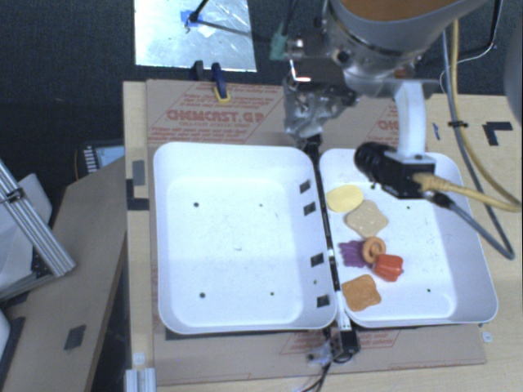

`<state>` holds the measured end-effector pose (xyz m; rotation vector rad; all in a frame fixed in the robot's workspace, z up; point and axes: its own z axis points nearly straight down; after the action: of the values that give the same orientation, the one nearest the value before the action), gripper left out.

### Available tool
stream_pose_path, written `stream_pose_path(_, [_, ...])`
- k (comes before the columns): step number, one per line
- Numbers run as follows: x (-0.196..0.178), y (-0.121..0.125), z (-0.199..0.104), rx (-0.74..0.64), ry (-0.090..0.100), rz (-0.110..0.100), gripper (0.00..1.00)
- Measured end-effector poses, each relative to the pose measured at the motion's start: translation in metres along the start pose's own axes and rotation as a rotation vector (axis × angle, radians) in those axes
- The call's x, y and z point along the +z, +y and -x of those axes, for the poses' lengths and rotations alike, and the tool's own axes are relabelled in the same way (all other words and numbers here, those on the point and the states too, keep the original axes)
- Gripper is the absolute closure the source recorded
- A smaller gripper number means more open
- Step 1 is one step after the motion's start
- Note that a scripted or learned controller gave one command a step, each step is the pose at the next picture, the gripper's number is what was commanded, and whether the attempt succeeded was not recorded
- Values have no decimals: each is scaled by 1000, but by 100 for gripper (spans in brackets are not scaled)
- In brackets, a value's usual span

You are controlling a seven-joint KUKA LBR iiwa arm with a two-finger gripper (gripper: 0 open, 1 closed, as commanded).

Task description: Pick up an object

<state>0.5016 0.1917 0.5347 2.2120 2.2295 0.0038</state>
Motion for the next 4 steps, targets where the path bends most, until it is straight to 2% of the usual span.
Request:
stream_pose_path(1, [0,-1,-45,1,1,0,100])
stream_pose_path(2, [0,-15,-42,3,0,-2,100])
stream_pose_path(3, [0,-15,-43,2,0,-1,0])
stream_pose_path(4, [-12,-15,-43,-1,2,1,100])
